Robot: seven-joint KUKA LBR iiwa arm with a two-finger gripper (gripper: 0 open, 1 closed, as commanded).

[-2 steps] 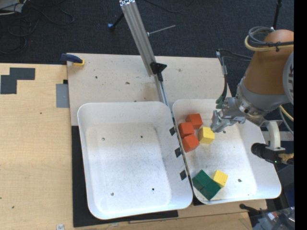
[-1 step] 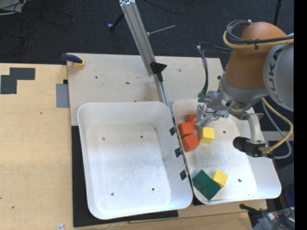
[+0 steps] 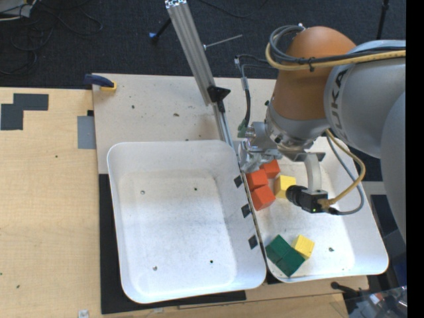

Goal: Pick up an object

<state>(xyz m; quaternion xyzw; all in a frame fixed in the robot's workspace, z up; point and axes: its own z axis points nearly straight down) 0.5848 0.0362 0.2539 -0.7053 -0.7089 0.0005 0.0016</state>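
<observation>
Two orange cube-shaped blocks [image 3: 263, 185] lie in the right shallow white bin [image 3: 358, 257], touching each other against its left wall. The grey arm's two-finger gripper [image 3: 260, 152] hangs directly above them; whether it is open or closed cannot be told. A small yellow block [image 3: 287, 185] sits just beside the orange pair. Nearer the front edge lie a dark green block [image 3: 283, 254] and a second yellow block [image 3: 304, 246], touching.

Blocks [image 3: 264, 184] lie in the right bin [image 3: 358, 260], against the wall beside the left bin [image 3: 132, 177].
</observation>
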